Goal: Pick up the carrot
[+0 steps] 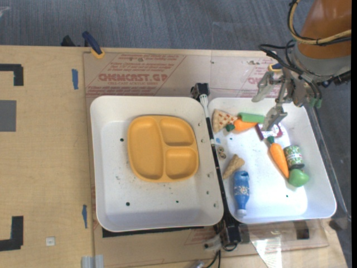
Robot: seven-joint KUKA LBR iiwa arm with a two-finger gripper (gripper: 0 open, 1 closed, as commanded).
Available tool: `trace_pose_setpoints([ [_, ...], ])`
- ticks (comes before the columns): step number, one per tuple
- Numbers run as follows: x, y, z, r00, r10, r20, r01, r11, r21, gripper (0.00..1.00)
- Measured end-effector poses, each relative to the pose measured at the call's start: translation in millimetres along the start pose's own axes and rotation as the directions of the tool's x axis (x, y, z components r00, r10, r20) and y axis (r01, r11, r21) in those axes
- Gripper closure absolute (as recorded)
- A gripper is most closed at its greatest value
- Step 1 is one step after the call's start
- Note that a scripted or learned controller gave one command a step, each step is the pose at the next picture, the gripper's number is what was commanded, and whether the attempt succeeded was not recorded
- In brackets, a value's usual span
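An orange carrot (278, 158) lies lengthwise in the right bin (321, 205), its green top pointing to the back. A second, shorter orange carrot-like piece (244, 125) lies near the bin's back left, beside a green piece (251, 117). My gripper (266, 114) hangs over the back of the right bin, between the two orange pieces and above them. Its fingers look spread, open, with nothing between them. One fingertip (273, 120) sits just behind the long carrot's top.
The right bin also holds a pizza slice (222, 120), a tan cone (233, 164), a blue bottle (241, 190), a green can (294, 156), a green round fruit (299, 177) and a small purple piece (278, 132). A yellow divided plate (163, 148) lies in the left bin (106, 166).
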State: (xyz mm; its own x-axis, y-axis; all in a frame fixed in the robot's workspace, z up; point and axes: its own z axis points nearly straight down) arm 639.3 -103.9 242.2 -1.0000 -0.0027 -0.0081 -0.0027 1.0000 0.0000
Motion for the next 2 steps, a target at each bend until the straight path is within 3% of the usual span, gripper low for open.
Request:
trace_pose_setpoints([
  [1,63.3,-42.0,-31.1,0.996,-0.084,-0.001,0.084,0.996,0.002,0.0],
  [2,39.1,-60.5,89.2,0.998,-0.06,-0.014,0.06,0.998,-0.005,0.0],
])
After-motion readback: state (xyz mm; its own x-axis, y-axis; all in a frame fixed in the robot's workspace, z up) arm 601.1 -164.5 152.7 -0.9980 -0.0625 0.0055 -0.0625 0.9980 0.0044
